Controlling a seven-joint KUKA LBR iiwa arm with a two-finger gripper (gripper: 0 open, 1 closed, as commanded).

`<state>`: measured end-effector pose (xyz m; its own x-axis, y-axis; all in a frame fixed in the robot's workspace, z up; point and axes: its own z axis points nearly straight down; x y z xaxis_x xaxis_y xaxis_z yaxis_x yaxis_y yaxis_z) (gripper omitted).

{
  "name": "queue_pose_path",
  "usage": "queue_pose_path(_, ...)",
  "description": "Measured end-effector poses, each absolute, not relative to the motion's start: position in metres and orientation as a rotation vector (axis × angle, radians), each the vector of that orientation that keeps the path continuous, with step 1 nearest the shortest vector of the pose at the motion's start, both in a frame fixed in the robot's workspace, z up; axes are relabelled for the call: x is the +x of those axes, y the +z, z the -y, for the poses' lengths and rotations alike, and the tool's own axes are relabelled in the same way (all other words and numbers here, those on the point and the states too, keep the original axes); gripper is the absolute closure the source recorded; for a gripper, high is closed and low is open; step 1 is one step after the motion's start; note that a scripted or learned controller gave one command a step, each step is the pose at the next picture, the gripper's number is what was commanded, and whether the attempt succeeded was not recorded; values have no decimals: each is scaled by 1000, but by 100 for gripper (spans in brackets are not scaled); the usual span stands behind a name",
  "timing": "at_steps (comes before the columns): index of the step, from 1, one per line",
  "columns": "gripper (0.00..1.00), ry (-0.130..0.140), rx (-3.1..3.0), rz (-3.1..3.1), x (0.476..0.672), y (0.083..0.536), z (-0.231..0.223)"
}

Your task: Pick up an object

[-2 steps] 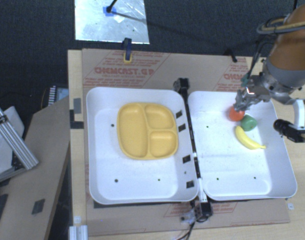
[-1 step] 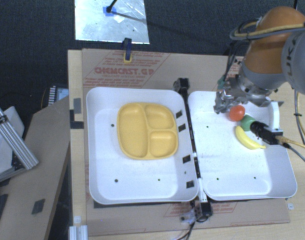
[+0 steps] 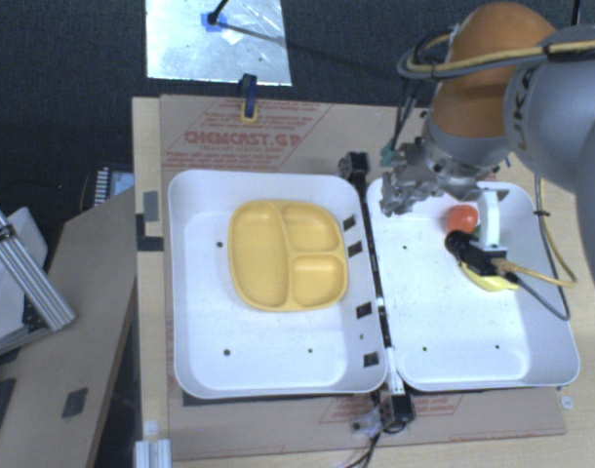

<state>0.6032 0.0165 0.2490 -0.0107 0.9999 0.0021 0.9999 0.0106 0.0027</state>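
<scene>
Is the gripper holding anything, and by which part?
Nothing visibly held: the gripper is over bare floor of the right bin, apart from the round orange object.

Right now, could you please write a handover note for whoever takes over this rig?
Claw: above the far-left corner of the right bin; open or shut cannot be told, nothing seen held.
Things: an orange round object and a yellow piece lie in the right bin; a yellow divided plate lies in the left bin.
Done: no pick yet. Left: grasp and lift one object.

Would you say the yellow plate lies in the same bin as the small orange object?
No, the yellow plate lies in the view's left bin, the orange object in the right bin.
</scene>
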Motion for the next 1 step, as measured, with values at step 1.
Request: queue_pose_path(1, 100, 4, 2211, -2232, 618, 235, -65)
